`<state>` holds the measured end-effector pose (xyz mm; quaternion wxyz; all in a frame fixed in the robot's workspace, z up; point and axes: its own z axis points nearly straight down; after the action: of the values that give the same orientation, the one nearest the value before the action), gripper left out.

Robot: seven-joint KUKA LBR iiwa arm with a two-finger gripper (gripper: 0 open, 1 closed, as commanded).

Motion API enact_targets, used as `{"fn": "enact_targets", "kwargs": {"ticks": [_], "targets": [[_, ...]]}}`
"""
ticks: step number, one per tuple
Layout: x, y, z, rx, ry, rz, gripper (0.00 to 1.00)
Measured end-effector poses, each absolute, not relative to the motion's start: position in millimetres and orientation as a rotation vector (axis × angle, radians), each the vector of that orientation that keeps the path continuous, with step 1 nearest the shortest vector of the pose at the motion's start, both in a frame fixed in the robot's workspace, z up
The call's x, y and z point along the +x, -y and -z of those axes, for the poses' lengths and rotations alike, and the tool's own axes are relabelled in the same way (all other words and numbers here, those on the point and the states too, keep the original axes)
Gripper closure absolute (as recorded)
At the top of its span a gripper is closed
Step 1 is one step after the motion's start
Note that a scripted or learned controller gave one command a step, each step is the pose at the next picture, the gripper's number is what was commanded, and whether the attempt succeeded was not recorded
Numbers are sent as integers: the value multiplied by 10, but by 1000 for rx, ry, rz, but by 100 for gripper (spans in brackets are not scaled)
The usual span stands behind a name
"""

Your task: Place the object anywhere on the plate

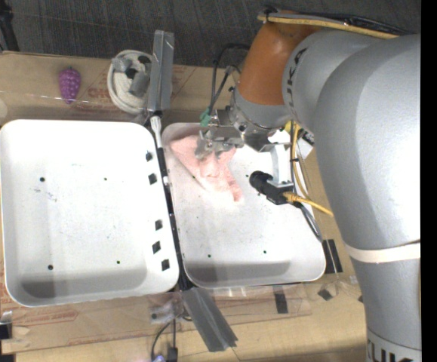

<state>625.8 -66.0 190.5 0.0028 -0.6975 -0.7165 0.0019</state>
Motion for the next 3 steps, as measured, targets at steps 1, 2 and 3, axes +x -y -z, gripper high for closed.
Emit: {"fn": "enact_targets", "kwargs": {"ticks": [1, 2, 3], "targets": [[6257, 651, -2312, -2180, 2258, -4, 100], [6137, 174, -2215, -1681, 2647, -7, 100], [5930, -265, -2131, -1117, 2931, -5, 100]]}}
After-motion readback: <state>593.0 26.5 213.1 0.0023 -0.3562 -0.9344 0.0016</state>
